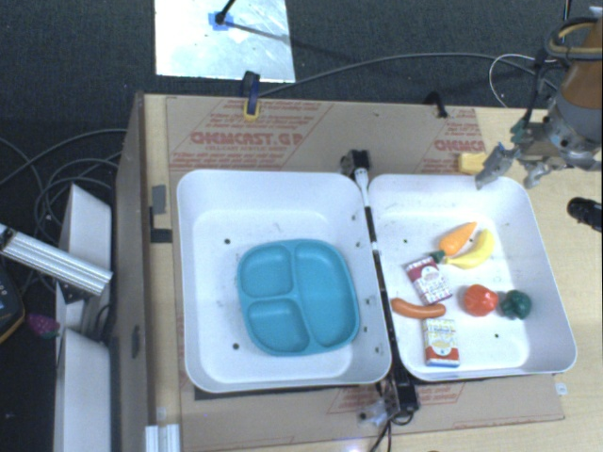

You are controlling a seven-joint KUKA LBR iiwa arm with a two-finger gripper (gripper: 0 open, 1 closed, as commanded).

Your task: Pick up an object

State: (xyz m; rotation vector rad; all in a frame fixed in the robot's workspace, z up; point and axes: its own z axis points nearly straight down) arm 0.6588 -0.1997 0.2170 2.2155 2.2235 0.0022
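Hovering above the far right corner of the right bin (542, 252), with nothing picked yet.

The gripper (513, 166) seems spread, with nothing between its fingers. The toys lie well apart from it, in a tight group: carrot (459, 237) touching banana (476, 250), small carton (426, 280) just beside sausage (417, 308), tomato (479, 299) next to the green piece (515, 303). I think a descent there may catch two things together, or push one away so the fingers close on air.
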